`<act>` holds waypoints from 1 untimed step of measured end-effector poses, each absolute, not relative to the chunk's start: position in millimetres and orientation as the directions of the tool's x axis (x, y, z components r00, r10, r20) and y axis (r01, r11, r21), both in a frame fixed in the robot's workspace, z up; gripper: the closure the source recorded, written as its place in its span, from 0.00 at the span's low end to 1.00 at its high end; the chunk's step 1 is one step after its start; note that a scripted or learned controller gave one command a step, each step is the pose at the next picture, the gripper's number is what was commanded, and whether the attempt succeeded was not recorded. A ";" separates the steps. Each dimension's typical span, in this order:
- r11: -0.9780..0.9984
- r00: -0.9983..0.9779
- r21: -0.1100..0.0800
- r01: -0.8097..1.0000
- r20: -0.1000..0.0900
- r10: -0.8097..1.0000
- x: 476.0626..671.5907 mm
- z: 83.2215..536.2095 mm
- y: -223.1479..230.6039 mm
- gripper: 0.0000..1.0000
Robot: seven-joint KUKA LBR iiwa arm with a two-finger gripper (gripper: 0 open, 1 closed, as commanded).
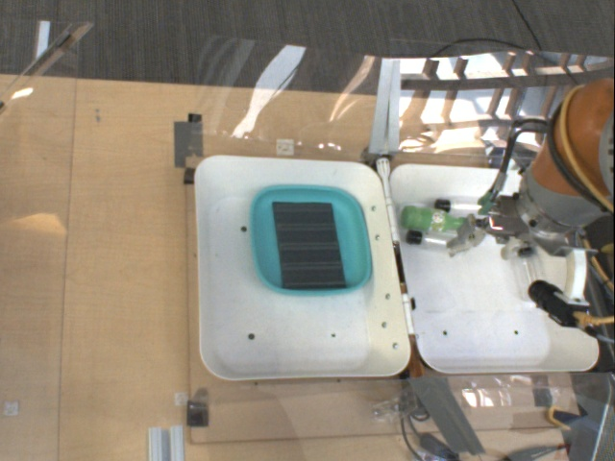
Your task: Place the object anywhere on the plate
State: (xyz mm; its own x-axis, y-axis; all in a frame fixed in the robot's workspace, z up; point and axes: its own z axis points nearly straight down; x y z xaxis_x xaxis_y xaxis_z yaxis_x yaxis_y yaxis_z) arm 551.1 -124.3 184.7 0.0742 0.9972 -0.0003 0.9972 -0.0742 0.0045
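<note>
A teal square plate (357, 241) with a dark ridged mat in its middle lies in the left bin (288, 349). A small green object (421, 219) with a clear part and black ends lies on its side at the upper left of the right bin (480, 339), close to the divider between the bins. My gripper (468, 235) reaches in from the right and sits low at the object's right end, touching or nearly touching it. The view does not show whether the object is held.
The raised rims of both bins meet between the plate and the green object. A metal frame and cables stand behind the right bin. Bare wooden bench spreads to the left of the bins.
</note>
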 end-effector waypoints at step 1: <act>-0.074 0.074 0.004 0.997 0.000 0.997 542.1 184.7 -56.9 0.00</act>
